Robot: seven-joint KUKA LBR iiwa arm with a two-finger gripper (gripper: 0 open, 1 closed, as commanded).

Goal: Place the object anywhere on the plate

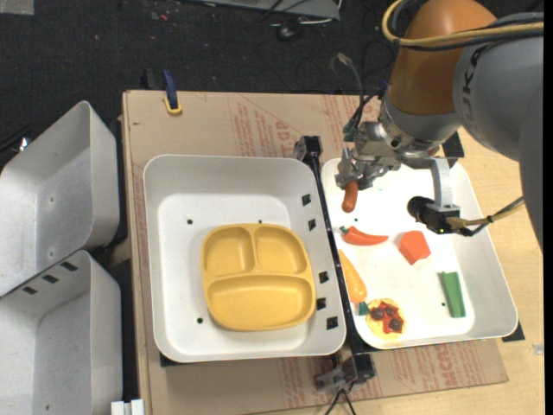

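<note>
Arm (pixel 484 67) reaches in over the right bin (pixel 492 309), w/ the hand (pixel 352 182) above that bin's top-left corner. Left bin (pixel 164 232) carries the yellow plate (pixel 257 277) at its centre, nothing on it yet. Hand is grasping a small brown sausage-like object (pixel 349 199), hanging upright from the fingertips, lifted off the bin floor, prob. ready to carry across the divider to the plate.

Yellow plate (pixel 257 288), white bins (pixel 164 232), orange wedge (pixel 414 246), green block (pixel 451 293)
</note>
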